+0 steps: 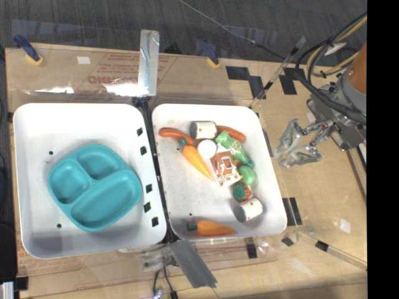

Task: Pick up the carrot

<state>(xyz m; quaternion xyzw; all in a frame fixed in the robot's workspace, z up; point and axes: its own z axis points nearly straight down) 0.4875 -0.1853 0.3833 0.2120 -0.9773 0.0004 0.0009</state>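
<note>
- The hand (298, 147) hangs over the bare counter (324, 198) just right of the right bin (268, 167), outside its rim; its metal fingers (288, 139) are spread apart with nothing between them.
- The grey arm comes in from the right edge, a bundle of black cables (324, 55) looping above it.
- The carrot (196, 161) lies in the right bin, left of the middle, slanting with its green top up-left and its point down-right; it touches the white egg-like ball (206, 148) at its upper side.
- A second carrot (211, 229) lies flat along the bin's near wall, well apart from the first.
- A thin orange-red piece (173, 133) lies near the bin's upper left, and another like it (232, 132) sits at the upper right, beside a small white can (203, 129) lying on its side.
- A small printed carton (225, 168) rests just right of the carrot's tip, with green pieces (240, 157) stacked along its right.
- Near the bin's lower right stand a strawberry-like toy (242, 192) and a white cup (248, 210) tipped on its side.
- The left bin (37, 129) carries a teal divided plate (93, 185), its three compartments facing up.
</note>
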